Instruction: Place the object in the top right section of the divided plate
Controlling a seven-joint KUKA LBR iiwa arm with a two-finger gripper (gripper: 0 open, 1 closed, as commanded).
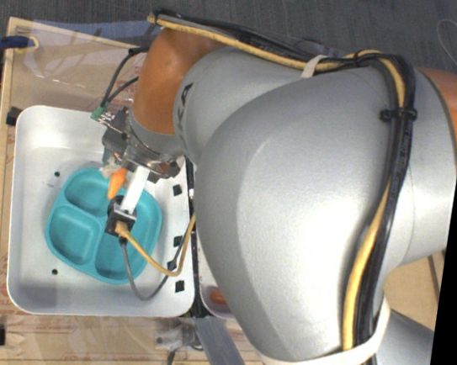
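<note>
A turquoise divided plate point(77, 227) lies in the left white bin point(17, 256). My gripper point(116, 171) hangs over the plate's upper right part, just below the orange wrist band. A small orange object point(114, 182) shows right at the gripper's tip, above the plate's top right section. The wrist hides whether the object is held or resting on the plate.
The grey arm covers most of the right bin, where a sliver of a reddish object point(216, 301) peeks out at the bin's near left corner. Blue clamps point(11, 41) sit on the bench's far left edge.
</note>
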